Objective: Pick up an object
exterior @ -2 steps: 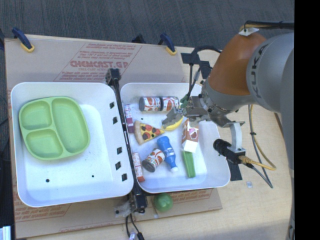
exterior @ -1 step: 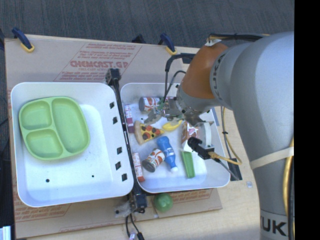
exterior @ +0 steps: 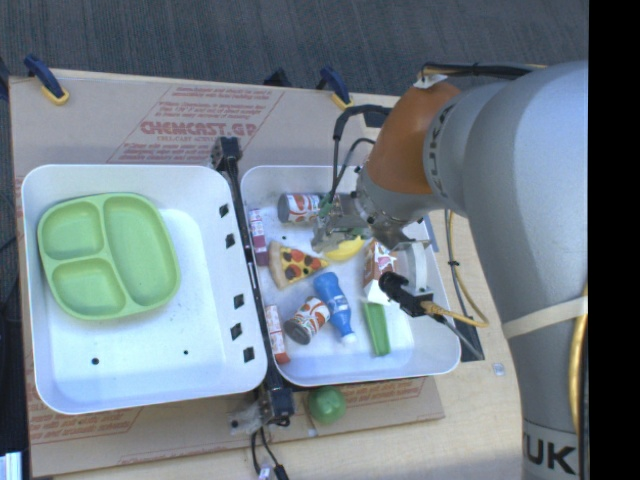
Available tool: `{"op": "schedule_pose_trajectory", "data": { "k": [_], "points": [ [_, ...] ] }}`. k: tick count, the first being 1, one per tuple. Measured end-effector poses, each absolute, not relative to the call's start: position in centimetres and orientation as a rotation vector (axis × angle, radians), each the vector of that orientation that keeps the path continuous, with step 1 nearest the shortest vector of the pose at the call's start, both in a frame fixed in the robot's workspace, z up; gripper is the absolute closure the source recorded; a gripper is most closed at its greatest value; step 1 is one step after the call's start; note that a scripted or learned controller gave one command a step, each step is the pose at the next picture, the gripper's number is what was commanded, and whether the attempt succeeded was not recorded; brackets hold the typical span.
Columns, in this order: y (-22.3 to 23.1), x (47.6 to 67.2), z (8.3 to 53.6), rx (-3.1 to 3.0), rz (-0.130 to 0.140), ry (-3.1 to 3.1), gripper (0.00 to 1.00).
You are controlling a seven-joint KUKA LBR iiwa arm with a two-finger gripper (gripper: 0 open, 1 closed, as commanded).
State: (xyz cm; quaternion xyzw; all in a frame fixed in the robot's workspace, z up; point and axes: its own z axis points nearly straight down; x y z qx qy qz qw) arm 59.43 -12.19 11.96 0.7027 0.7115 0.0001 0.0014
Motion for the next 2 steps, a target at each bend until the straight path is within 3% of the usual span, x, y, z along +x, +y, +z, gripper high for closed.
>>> {"op": "schedule_pose_trajectory", "data": {
  "k": [1,2],
  "points": [
    [-15.7,51.1,19.1,2.219,-0.002,2.227,1.00],
    [-18.6,47.7,21.9,2.218,-0.001,2.227,1.00]
  ]
}}
